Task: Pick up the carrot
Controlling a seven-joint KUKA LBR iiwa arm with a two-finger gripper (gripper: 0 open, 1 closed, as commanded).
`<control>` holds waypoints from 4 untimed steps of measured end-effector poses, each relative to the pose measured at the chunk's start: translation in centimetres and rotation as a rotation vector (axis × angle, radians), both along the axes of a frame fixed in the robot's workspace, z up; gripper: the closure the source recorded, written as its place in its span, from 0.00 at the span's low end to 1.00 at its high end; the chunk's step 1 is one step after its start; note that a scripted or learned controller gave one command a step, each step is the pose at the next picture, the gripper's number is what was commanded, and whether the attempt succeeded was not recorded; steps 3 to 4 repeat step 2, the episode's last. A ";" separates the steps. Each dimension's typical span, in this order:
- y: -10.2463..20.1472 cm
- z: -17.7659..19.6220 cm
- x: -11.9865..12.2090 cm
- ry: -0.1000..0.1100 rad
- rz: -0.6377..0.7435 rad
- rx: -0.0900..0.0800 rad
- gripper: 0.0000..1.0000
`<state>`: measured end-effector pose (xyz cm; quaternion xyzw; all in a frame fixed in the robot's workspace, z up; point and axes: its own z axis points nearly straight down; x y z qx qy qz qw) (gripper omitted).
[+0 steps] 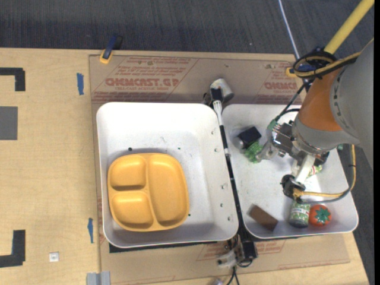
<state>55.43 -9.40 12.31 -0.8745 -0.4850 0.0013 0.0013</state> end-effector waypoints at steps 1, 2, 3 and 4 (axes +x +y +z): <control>0.1 1.0 0.1 0.000 0.001 0.000 1.00; 2.6 6.1 -6.1 0.000 -0.091 0.001 1.00; 2.6 6.1 -6.1 0.000 -0.091 0.001 1.00; 2.6 6.1 -6.1 0.000 -0.091 0.001 1.00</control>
